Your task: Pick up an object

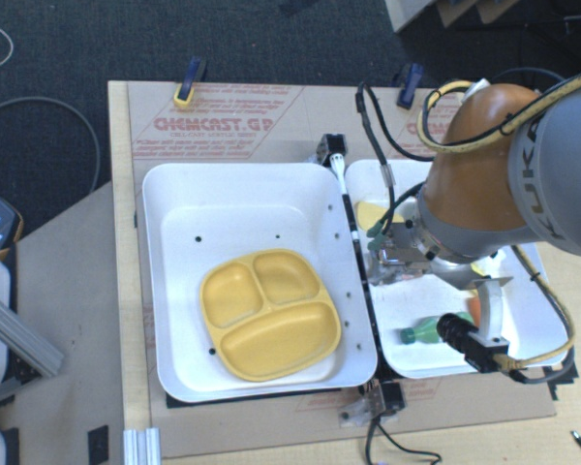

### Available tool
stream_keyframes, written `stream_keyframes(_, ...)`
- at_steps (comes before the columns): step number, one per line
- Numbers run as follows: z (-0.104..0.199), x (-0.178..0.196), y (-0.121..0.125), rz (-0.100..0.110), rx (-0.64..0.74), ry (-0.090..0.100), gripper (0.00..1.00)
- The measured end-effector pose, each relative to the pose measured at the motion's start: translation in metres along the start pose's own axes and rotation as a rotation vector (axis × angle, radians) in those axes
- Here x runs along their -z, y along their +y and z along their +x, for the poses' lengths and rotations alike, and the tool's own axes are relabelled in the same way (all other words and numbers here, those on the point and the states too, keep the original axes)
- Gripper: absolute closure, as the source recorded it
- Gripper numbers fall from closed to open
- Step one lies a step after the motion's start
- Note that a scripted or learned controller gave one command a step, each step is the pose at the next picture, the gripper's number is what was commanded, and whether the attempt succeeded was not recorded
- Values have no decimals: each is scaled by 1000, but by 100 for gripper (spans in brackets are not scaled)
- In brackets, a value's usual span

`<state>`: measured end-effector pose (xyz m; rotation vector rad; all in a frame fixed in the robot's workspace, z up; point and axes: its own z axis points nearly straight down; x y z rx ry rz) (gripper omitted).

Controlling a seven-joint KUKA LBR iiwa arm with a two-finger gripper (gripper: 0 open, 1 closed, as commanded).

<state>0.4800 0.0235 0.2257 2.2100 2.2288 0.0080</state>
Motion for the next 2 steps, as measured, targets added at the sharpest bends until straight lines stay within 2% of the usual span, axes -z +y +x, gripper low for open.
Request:
stream_keyframes(1, 64, 54, 1, -1, 0, 1, 100)
stream_keyframes(2, 65, 224, 2, -14, -5, 3, 100)
